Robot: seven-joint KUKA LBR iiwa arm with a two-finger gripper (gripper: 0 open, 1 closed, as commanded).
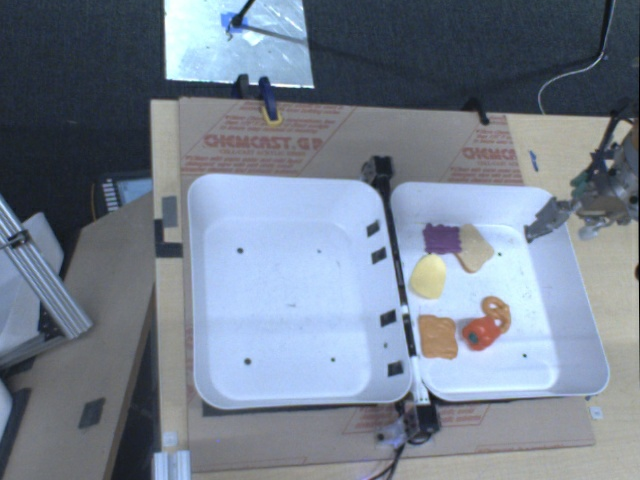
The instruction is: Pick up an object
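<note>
Camera view: 6 objects are seen left of the gripper (pixel 548 224), whose finger state cannot be told; the tan piece (pixel 474 249) is nearest.

- Desk (pixel 560 138): pale wood top, seen at a slant, dark floor beyond its far edge.
- Cardboard sheet (pixel 300 133) lies flat on desk w/ red print, under both bins; its far strip and near edge show.
- Left white bin (pixel 290 193) sits on the cardboard, shallow, w/ a few small dark holes in its floor.
- Right white bin (pixel 575 298) sits just beside it, rims touching along a dark centre strip w/ black clips (pixel 378 256).
- Blue-and-yellow clamp (pixel 268 103) grips cardboard at desk's far edge; small black clamp (pixel 480 113) further right.
- Wires (pixel 410 430) at near edge, btw the bins.
</note>
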